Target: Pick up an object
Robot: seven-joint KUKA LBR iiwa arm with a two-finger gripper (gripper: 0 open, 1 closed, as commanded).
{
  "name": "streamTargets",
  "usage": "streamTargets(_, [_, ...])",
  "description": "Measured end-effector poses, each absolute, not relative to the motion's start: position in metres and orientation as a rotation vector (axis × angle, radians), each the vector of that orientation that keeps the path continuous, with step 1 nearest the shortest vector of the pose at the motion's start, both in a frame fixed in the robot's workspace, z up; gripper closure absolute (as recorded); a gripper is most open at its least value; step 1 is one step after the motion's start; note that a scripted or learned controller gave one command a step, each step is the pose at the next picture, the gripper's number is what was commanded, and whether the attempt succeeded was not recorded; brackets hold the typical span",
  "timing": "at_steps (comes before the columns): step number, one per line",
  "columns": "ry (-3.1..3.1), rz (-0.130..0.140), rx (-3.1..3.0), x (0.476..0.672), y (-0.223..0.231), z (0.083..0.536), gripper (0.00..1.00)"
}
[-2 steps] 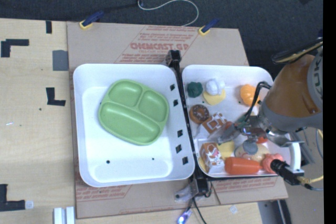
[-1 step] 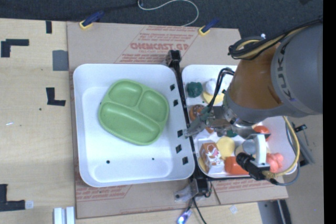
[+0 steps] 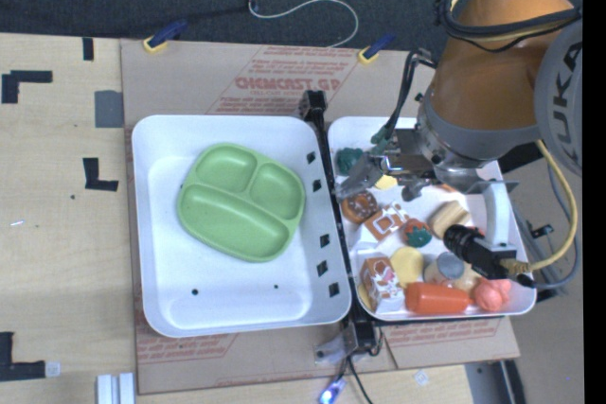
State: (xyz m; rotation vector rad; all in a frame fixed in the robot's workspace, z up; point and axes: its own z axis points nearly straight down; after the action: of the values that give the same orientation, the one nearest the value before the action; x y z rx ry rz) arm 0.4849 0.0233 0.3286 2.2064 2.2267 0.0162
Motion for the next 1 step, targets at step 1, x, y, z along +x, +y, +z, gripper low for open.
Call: streamTargets(1, [2.226,-0.005,2.219,0.4835,0.0204,0.3303,1.00])
